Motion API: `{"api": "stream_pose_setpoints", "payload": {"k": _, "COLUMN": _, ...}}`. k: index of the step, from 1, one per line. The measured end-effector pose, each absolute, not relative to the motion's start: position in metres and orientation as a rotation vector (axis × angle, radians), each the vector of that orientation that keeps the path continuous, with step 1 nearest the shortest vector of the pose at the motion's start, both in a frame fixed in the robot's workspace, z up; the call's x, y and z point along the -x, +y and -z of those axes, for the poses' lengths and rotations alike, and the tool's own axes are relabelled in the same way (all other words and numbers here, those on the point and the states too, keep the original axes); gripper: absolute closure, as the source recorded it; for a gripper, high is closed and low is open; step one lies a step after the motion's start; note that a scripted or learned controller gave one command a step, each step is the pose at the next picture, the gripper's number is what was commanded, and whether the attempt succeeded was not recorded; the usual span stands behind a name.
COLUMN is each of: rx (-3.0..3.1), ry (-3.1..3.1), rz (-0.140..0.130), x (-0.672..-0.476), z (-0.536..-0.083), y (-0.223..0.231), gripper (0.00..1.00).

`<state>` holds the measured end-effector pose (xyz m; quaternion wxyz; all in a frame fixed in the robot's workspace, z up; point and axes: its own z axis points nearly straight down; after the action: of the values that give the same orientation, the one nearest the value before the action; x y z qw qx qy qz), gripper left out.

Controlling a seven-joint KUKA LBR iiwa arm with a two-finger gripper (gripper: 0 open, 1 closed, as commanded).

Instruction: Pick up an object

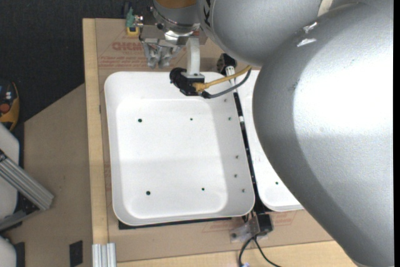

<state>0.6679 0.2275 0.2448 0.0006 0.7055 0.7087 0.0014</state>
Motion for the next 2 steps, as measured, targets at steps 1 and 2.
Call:
{"api": "stream_pose_setpoints", "payload": {"k": 1, "rx": -2.221, "ry": 2.217, "rz": -0.008, "x": -0.667, "z": -0.291, "y": 0.200, "gripper": 1.00}}
{"api": "stream_pose_setpoints", "payload": {"k": 2, "rx": -2.222, "ry": 2.213, "rz": -0.009, "x": -0.667, "z": -0.340, "y": 0.149, "gripper": 1.00}}
